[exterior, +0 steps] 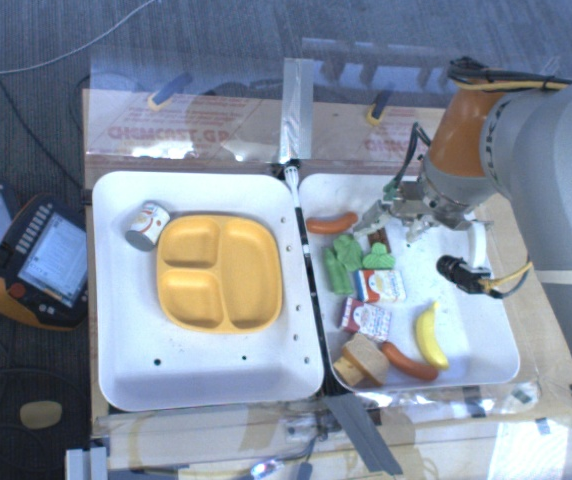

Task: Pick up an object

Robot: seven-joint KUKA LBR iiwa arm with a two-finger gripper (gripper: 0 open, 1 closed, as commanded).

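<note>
Closest to my end effector (391,220) is a small green toy (378,259), maybe broccoli or lettuce, lying in the right bin (496,363) beside a larger green leafy piece (344,261) and just under the tool; I judge it the likeliest pick. It looks light, moulded and fairly stiff, with a lumpy top that could slip, so I would close across its narrow waist rather than the crown. A dark brown piece (379,237) sits just above it, partly hidden by the tool. I cannot tell how the end effector is set from this angle, and nothing is visibly held. Around the target lie an orange sausage (332,223) near the bin's upper left, two small printed cartons (379,287) and (368,320), a banana (428,336), a second sausage (409,361) and a tan bread-like block (360,361). The crowding means a neighbour could get nudged. The left bin (116,368) carries a yellow divided plate (219,272) and a small can (147,225). A pendant (41,260) rests off the desk to the left.
</note>
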